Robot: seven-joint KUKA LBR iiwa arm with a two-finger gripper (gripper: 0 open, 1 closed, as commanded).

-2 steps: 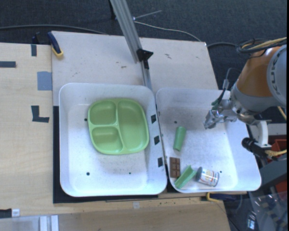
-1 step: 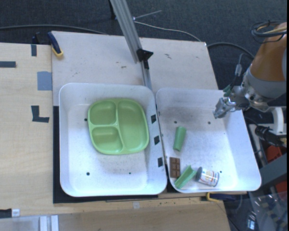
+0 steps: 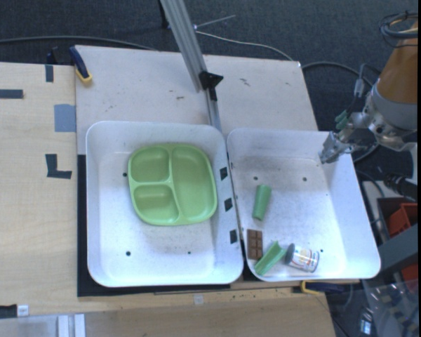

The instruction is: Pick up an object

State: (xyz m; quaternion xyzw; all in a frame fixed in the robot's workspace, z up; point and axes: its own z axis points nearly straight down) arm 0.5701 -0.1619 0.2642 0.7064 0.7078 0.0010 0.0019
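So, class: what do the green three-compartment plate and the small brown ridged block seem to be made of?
Green three-compartment plate: probably moulded plastic, matt with a soft sheen; even colour, rounded dividers. Small brown ridged block: looks like a toy chocolate bar, likely plastic; segmented squares, too small to be sure.

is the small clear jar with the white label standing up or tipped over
Tipped over: the small clear labelled jar lies on its side in the right white bin, beside a green block.

Dark carpet floor [image 3: 281,5] surrounds a pale wooden bench [image 3: 21,188].
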